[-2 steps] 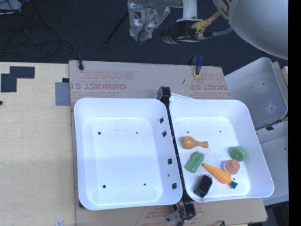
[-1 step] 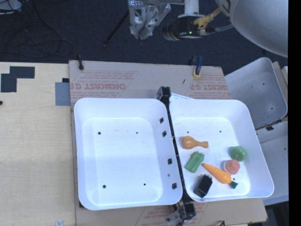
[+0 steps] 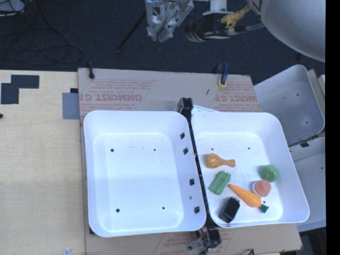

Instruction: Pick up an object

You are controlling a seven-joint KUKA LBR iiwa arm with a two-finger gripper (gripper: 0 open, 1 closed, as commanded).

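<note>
Tool (image 3: 162, 23) parked high at the back, can't tell its state; toy carrot (image 3: 245, 195) lies diagonally in right bin (image 3: 287, 142), well forward and right of it.

— Where is the arm (image 3: 297, 20)?

— At one o'clock. A broad grey link curves in from the upper right corner of the view.

— And the hand (image 3: 163, 16)?

— At twelve o'clock, against the top edge. It is a pale metallic cluster hanging downward (too blurred to read its grip).

— What joins them?

— A black-and-white wrist (image 3: 210, 24) section, lying level just to the three o'clock side of the hand.
</note>
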